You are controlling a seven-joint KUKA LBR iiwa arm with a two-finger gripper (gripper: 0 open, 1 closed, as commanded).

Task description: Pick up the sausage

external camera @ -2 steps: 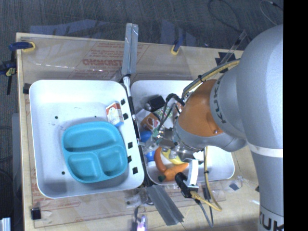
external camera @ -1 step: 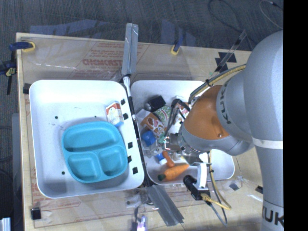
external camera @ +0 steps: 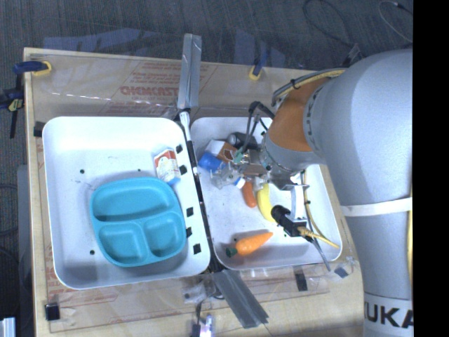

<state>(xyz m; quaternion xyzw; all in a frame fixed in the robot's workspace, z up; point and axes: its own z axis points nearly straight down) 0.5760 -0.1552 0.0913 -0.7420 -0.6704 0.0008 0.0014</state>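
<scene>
Two white bins sit side by side on the bench: a left bin (external camera: 66,153) and a right bin (external camera: 223,220). All positions below are taken from the banana (external camera: 264,203), which lies near the middle of the right bin.

Sausage (external camera: 249,195): reddish-orange, lying on the bin floor just left of the banana, close against it or touching. It is not lifted.

Gripper (external camera: 240,161): above and left of the banana, over the upper part of the right bin, just above the sausage in the view. Whether it is open or closed cannot be told; clutter and the wrist obscure it. Nothing is seen held.

Carrot (external camera: 254,242): below the banana, near the bin's front wall, green end pointing left.

Blue item (external camera: 209,163) and clear item (external camera: 222,177): up and left of the banana, near the gripper.

Carton (external camera: 166,165), red and white: further left, across the divider, in the left bin.

Blue tray (external camera: 138,221): well left of the banana, three compartments, on the left bin's floor.
</scene>
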